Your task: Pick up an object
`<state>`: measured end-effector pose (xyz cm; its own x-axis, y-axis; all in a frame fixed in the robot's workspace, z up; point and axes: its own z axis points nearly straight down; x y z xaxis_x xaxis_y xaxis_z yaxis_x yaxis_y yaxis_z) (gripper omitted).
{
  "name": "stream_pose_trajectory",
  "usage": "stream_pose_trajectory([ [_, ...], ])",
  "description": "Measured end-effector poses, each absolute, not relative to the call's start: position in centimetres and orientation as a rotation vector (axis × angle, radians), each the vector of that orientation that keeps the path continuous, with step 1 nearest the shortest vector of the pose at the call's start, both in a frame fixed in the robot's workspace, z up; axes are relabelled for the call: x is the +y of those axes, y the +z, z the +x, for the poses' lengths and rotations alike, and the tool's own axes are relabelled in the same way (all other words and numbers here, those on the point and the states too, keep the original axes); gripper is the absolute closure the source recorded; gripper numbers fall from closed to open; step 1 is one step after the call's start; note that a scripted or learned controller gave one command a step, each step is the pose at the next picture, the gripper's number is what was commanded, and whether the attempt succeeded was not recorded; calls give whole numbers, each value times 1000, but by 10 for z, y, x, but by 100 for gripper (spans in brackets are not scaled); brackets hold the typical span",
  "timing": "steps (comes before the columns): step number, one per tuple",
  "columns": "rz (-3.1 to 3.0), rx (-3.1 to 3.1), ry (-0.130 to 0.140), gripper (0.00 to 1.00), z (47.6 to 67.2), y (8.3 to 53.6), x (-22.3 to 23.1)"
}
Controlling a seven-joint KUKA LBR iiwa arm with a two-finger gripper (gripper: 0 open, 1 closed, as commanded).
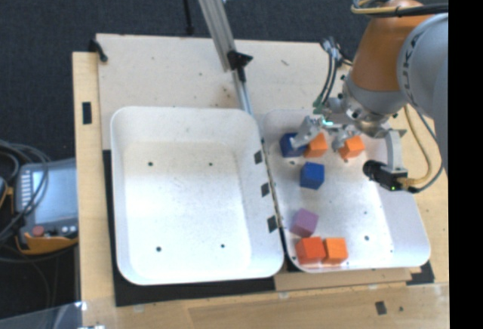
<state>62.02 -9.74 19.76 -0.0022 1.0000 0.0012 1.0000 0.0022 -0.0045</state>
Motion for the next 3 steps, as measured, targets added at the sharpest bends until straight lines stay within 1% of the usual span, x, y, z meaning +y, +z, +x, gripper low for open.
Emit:
stream_pose_trajectory([
  [1,-2220,-2223,-2,0,621,200,-97],
  [2,-2219,-2220,7,0,624,139,-94],
  [3,-2225,-2220,3,0,625,95,-95],
])
